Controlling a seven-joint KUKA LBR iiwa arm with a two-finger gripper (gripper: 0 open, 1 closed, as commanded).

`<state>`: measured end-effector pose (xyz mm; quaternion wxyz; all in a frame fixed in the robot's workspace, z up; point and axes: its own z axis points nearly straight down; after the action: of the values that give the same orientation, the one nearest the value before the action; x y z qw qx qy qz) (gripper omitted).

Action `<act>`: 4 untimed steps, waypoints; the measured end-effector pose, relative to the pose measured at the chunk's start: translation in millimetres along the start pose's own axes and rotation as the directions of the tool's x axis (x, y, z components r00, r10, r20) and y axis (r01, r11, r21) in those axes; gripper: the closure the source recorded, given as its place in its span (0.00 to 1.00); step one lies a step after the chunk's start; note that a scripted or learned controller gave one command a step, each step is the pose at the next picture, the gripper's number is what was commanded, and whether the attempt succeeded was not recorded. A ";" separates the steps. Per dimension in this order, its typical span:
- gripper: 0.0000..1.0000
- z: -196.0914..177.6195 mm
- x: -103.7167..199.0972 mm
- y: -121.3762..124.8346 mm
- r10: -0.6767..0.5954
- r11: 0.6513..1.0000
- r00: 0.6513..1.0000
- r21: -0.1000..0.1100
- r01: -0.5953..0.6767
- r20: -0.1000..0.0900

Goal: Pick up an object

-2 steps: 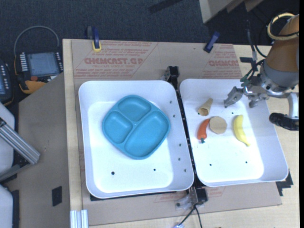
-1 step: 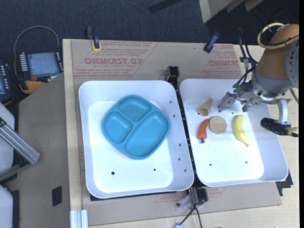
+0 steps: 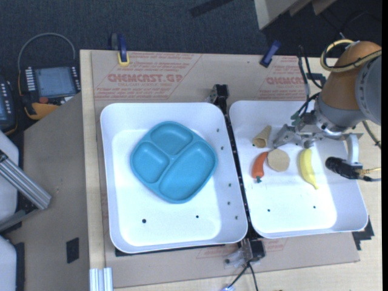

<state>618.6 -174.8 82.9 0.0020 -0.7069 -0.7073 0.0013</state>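
The right bin (image 3: 291, 220) holds a tan cone-shaped piece (image 3: 262, 136), a red chilli-like piece (image 3: 259, 165), a round tan disc (image 3: 279, 160) and a yellow banana (image 3: 308, 167). My gripper (image 3: 292, 141) hangs over the far middle of this bin, just beyond the disc and the banana. Its fingers are spread open with nothing between them. One fingertip points toward the cone and the other toward the top of the banana.
A blue divided plate (image 3: 174, 160) lies in the middle of the left bin (image 3: 121, 223). A black divider (image 3: 233, 162) runs between the two bins. The arm (image 3: 345, 90) comes in from the upper right over the right bin's far corner.
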 end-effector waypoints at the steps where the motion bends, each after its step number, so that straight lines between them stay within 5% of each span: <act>1: 1.00 -12.6 0.0 1.1 0.000 1.000 1.000 -0.005 0.000 0.001; 4: 1.00 -183.3 0.4 14.5 -0.001 1.000 1.000 -0.013 0.001 0.004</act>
<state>633.9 -174.6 266.1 -0.0040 -0.7067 -0.7075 -0.0019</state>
